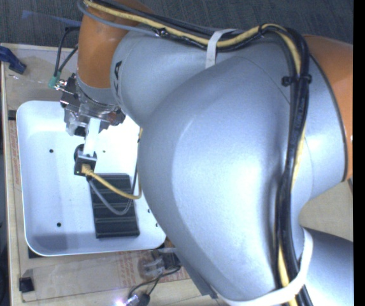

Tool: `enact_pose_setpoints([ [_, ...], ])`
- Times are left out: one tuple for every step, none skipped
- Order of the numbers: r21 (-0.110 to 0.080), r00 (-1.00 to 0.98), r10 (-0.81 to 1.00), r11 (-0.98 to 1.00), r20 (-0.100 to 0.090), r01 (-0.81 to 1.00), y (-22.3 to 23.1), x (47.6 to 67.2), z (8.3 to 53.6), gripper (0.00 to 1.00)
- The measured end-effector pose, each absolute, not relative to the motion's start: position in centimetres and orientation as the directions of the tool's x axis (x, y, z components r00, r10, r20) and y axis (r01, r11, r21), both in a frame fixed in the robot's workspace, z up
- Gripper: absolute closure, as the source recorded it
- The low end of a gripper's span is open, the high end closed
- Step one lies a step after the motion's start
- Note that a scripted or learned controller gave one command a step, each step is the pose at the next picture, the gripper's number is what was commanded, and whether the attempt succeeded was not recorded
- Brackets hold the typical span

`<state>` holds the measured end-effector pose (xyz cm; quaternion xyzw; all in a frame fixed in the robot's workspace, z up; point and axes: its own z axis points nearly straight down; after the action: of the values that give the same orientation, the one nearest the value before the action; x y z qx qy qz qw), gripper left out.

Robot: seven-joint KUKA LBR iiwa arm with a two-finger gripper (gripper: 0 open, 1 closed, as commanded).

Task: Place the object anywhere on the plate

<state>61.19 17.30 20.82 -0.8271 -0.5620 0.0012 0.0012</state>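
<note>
On the floor of the white bin (pixel 39 196), toward its lower right in the camera view, lies a dark ribbed block (pixel 115 212) — flat, its long side running up and down the picture, its lower end near the bin's wall. It is probably the object to be moved, though the view is too crowded to be sure.

The gripper (pixel 75 127) hangs over the bin's upper part, up and to the left of the block and apart from it. A straight drop from here would likely meet bare bin floor and close on nothing. The block also lies low and broad. It may be too wide to grasp across its width, and a grip on just one edge could tip it or slip on the ribs. The grey arm (pixel 233 171) covers the bench to the right, so the plate's place is hidden — the carry cannot be judged, and a badly aimed release could land off the plate.

The gripper is seen from above and partly masked by its own mount, so I cannot tell whether it stands open or closed. No object can be made out in it, and it appears to touch neither block nor bin.
</note>
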Motion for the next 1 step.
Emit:
enact_pose_setpoints([
  [-0.001,0.049,0.999,-0.049,0.0,0.999,18.65,65.54,22.79,1.0],
])
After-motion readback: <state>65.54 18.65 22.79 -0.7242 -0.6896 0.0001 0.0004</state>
